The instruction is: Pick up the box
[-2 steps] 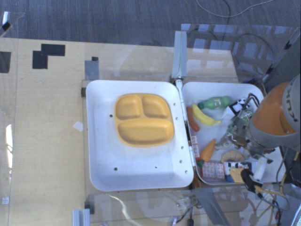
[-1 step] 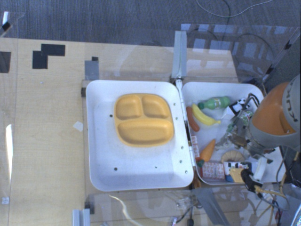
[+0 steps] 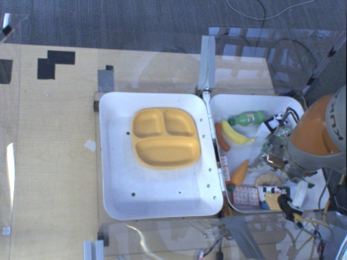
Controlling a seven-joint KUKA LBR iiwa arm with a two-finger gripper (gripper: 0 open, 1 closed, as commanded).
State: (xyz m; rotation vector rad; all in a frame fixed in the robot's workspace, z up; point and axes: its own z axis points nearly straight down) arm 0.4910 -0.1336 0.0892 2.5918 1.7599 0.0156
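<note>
Lying flat in the right bin's near corner, box, just left of pincer; grip state impossible to tell.

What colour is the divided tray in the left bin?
Yellow-orange, seen plainly in the camera view: the divided tray.

The box lies flat in the right-hand bin, down in its near left corner. It is a small, flat carton with a pale, reddish-pink printed face turned up, its long edge running along the bin's near wall.
</note>
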